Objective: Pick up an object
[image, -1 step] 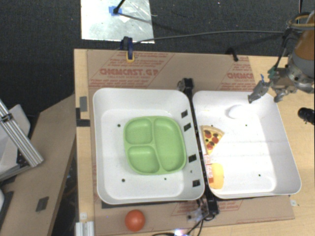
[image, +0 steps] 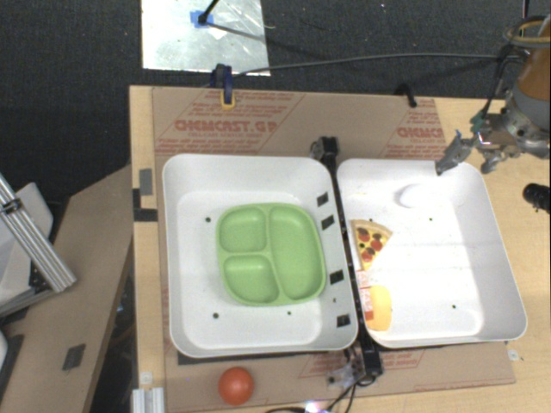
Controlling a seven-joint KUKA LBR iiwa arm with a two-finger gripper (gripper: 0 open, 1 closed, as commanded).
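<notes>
Hand (image: 472, 151) hovering spread over right bin's (image: 482, 265) far edge | pizza slice (image: 371, 240) lying flat, apparently light, rigid plastic | pinching across its narrow sides looking wisest

the scene is evenly and fairly brightly lit from above. the two white bins (image: 258, 175) look close to washed out, with a soft bright patch on the right bin's floor (image: 413, 198). the foil sheet (image: 204, 24) up top glints with glare. shadows are faint and soft. the dark backdrop swallows detail. the picture is slightly grainy and soft overall.
</notes>
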